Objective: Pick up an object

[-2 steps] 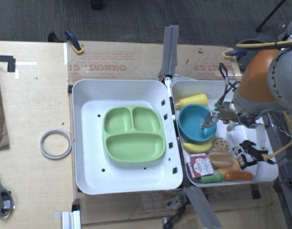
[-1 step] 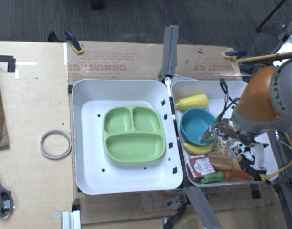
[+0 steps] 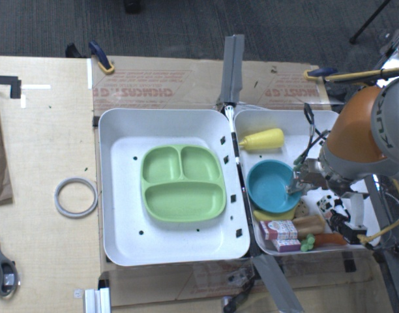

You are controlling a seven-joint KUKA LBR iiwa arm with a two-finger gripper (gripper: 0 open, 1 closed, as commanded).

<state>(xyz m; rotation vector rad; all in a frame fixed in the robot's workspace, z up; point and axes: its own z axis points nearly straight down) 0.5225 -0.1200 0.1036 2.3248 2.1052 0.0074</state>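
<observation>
Blue bowl [image 3: 271, 184] sits centre-right of frame, in the right bin [image 3: 287, 115], resting on a yellow dish. Pincer [image 3: 296, 186] at the bowl's right rim; apart or together, cannot tell. Risk: a rim pinch slips, or the bowl tips. Crowding boxes [image 3: 281, 233] and yellow bottle [image 3: 262, 139] may snag. Green tray [image 3: 183, 184] lies well apart, left bin.

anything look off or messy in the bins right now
Nothing is spilled or broken. The right bin is crowded: a yellow bottle lies on its side, and the blue bowl sits tilted on other items. The green divided plate lies flat in the left bin.
</observation>
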